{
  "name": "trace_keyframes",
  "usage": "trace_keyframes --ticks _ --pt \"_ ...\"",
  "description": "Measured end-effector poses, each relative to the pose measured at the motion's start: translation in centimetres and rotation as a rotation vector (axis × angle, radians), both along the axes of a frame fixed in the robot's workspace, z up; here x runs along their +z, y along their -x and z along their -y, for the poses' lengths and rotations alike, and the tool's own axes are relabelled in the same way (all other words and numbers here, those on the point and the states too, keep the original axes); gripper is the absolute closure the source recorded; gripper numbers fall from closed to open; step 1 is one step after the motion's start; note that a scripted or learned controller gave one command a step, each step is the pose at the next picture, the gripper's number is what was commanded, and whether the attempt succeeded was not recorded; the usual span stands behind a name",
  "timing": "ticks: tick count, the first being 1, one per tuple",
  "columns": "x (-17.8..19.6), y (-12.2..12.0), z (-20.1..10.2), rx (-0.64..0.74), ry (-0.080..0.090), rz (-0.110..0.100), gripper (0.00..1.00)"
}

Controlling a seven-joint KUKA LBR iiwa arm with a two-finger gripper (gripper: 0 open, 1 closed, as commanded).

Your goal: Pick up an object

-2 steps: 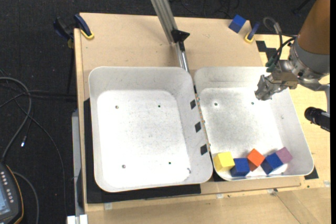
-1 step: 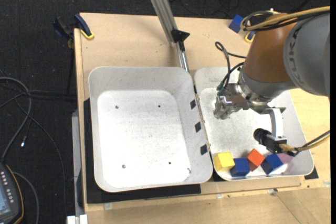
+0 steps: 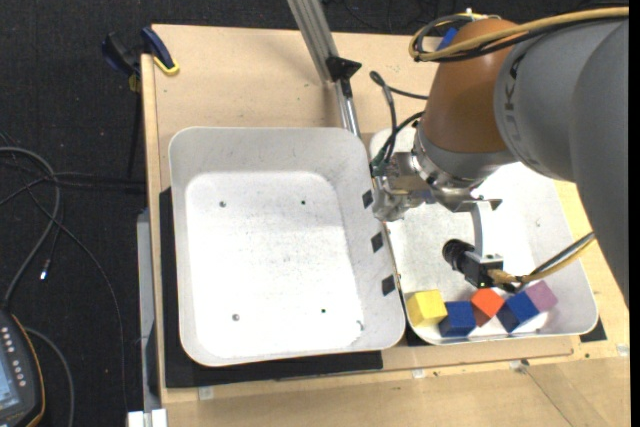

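Several small blocks lie along the near edge of the right bin: a yellow block, a blue block, an orange block, a second blue block and a purple block. My gripper hangs over the right bin's left side, close to the wall shared with the left bin. It stands well behind the blocks and apart from them. The orange band and grey arm cover much of the right bin's far half.
The left bin sits beside the right one on the wooden bench. A slanted metal pole rises behind the bins. A blue and yellow clamp sits at the bench's far left corner.
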State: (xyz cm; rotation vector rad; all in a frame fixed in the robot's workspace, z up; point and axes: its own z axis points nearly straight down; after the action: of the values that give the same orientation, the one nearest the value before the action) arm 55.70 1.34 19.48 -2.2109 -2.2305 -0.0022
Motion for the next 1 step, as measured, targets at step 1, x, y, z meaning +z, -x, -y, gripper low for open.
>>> trace_keyframes --ticks 1 --pt "0.02 1.8 -0.25 -0.009 0.001 -0.003 1.0"
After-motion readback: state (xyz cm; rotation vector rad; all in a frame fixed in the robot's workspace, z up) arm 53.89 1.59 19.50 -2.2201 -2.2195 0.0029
